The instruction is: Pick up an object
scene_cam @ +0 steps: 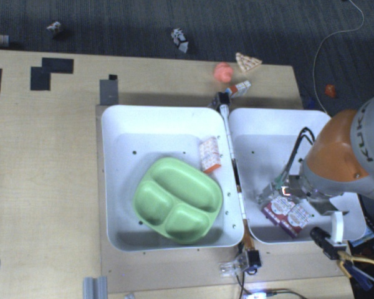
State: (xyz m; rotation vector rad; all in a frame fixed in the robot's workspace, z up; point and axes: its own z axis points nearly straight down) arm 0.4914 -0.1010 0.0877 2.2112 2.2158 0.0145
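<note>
Arm (346, 151) hides the jaws – state unclear – above a red packet (288, 217) in the right bin (262, 136)

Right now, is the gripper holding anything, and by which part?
Cannot tell. The gripper sits low in the right white bin, over the dark red and white packet, but the arm hides any hold.

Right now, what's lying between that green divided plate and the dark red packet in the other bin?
In the camera view, between the green plate and the dark red packet, run the two bins' adjoining white rims, then bare white floor of the right bin.
</note>
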